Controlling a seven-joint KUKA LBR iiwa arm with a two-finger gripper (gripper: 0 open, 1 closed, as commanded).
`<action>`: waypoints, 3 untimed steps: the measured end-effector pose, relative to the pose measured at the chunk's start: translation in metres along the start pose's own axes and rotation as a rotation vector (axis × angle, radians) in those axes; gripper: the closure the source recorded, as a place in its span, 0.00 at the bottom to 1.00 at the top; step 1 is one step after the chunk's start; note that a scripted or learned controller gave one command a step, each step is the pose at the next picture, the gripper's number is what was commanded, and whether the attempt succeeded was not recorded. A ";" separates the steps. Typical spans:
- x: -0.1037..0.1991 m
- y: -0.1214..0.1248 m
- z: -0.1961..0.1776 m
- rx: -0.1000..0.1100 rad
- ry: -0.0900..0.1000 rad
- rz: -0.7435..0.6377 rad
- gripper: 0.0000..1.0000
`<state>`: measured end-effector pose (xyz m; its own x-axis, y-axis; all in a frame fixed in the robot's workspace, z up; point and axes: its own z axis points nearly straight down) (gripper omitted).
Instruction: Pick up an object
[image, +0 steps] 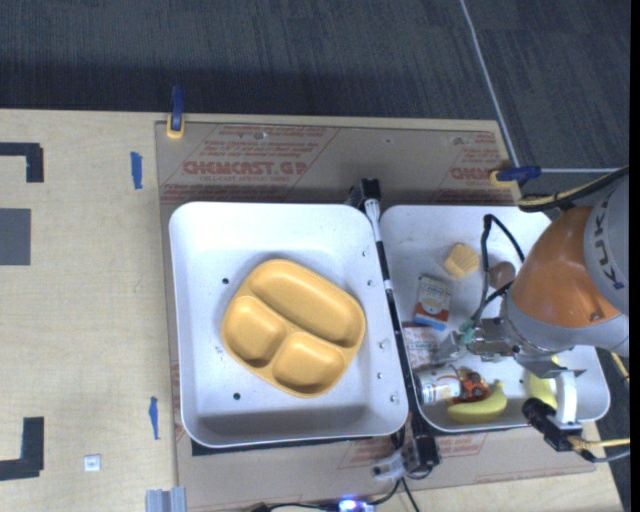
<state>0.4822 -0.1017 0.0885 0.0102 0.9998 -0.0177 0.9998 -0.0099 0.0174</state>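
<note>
Pale wooden tabletop (80, 320) carries two bins; over the right white bin (600, 395) the tool (470, 338), its spread untellable, seems mid-descent, needing alignment over the yellow banana (478, 405).

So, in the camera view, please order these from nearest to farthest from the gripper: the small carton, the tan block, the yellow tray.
From the gripper:
1. Small carton, just up and left of it, in the right bin.
2. Tan block, farther up in the same bin.
3. Yellow tray, in the left bin.
</note>
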 end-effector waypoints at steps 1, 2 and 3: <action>0.000 0.000 0.000 0.000 0.000 0.000 0.00; 0.000 0.000 0.000 0.000 0.000 0.000 0.00; 0.000 0.000 0.000 0.000 -0.001 0.000 0.00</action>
<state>0.4822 -0.1015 0.0885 0.0103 0.9998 -0.0182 0.9998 -0.0099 0.0178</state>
